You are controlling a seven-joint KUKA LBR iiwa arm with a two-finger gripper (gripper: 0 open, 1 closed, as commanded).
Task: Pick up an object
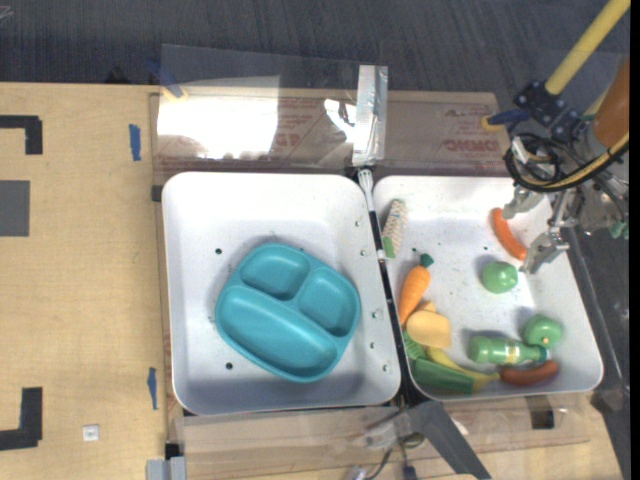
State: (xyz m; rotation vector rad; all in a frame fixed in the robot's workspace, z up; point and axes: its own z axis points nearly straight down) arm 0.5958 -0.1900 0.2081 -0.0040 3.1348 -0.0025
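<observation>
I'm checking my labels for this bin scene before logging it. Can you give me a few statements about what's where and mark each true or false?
1. The teal divided plate lies in the left bin. True.
2. The carrot lies in the left bin. False: it is in the right bin, near the divider.
3. The hand is over the right bin's upper right part. True.
4. The hand is holding the green ball. False: the ball lies on the bin floor, below and left of the hand.
5. The plate carries toy food. False: its compartments hold nothing.
</observation>
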